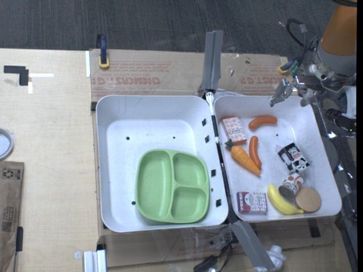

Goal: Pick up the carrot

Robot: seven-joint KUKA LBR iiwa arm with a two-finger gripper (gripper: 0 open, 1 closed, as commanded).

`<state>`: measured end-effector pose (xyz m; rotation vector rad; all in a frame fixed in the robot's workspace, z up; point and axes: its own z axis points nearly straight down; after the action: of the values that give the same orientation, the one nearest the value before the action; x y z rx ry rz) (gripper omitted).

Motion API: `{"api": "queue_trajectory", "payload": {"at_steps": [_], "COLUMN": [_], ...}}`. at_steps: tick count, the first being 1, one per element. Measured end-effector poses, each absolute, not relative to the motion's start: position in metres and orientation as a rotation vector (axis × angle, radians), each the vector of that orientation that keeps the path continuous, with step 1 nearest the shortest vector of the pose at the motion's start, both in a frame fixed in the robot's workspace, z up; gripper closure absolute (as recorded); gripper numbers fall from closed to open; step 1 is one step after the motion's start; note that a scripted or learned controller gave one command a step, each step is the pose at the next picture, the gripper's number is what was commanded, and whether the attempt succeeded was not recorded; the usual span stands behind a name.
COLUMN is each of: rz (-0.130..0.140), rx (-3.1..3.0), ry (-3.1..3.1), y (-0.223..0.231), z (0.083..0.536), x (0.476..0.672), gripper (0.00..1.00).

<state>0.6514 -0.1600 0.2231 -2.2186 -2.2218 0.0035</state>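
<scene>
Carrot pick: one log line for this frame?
carrot: in right bin, beside sausage | claw: above bin's far right corner, away from carrot | pick: not begun

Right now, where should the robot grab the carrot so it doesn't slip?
Probably around the thick middle of the carrot, coming straight down from above. It lies flat and slanted in the right bin, green top toward the upper left, tip toward the lower right. A sausage lies close along its right side, so the end effector would need to close across the carrot carefully.
</scene>
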Motion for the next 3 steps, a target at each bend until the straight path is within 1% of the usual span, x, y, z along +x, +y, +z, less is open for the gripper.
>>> {"api": "queue_trajectory", "payload": {"at_steps": [1, 2, 3], "rz": [0.004, 0.002, 0.002], "rx": [-2.133, -1.984, -1.988], "ry": [-2.303, -2.434, -2.431], "y": [-0.095, -0.11, -0.111], "z": [0.149, 0.091, 0.1], "x": [0.596, 0.523, 0.523], "gripper": [0.0, 0.0, 1.0]}}
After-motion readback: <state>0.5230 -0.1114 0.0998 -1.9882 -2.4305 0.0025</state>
